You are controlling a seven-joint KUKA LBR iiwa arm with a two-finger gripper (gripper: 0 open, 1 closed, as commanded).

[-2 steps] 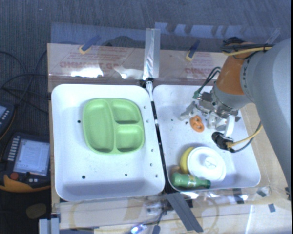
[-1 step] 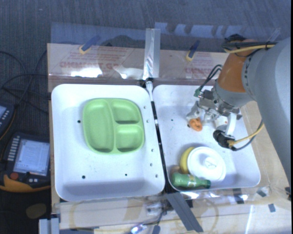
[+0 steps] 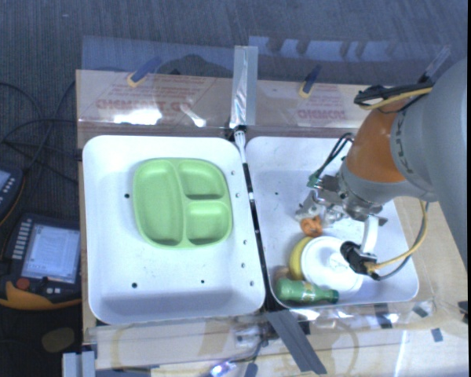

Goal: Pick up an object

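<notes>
Camera view: metal gripper (image 3: 317, 210) (opening cannot be told) just above a small orange lump (image 3: 312, 226), beside a round white lid (image 3: 330, 264).

Left bin (image 3: 102, 210) holding a green divided plate (image 3: 182, 203); left of that bin, a handheld control pendant (image 3: 39, 259) amid black cables (image 3: 16, 132).

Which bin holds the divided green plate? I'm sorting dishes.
The left bin: the green plate lies alone in it. The right bin holds the white bowl and green bottle.
</notes>
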